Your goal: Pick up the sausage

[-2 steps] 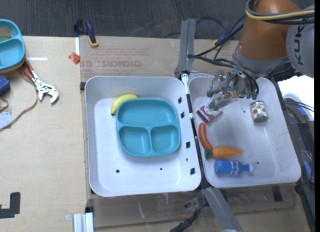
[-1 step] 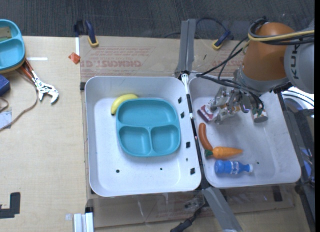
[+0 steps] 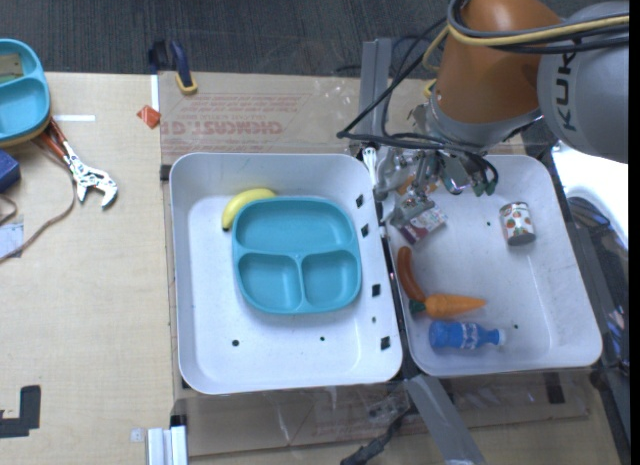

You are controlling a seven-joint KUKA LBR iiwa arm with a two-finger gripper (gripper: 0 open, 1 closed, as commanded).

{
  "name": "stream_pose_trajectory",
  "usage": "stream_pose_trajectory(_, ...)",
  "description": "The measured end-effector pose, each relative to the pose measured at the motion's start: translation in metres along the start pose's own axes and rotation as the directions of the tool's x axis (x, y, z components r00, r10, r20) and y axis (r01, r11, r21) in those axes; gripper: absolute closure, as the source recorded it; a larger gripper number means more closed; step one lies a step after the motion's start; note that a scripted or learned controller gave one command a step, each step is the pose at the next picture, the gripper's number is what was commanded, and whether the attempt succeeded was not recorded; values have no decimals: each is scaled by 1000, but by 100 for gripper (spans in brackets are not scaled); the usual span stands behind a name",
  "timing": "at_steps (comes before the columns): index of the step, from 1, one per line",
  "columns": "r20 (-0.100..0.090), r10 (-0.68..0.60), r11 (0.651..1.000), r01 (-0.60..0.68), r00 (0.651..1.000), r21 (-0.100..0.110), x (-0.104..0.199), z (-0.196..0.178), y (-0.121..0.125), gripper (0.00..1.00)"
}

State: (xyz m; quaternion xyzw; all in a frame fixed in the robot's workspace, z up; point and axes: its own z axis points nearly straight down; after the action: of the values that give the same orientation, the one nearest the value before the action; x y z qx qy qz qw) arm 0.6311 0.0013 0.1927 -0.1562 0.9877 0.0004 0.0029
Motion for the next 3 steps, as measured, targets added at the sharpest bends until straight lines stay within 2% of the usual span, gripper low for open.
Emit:
stream_pose_trajectory(1,-2,-368,930,368,930,-2,47,-11,-41,100)
stream_pose_trajectory(2,-2,-616,788,616,788,-4,60,1,28,100)
stream_pose_trajectory(3,1,-829,559,829,559,-2,75,-48,-14,100)
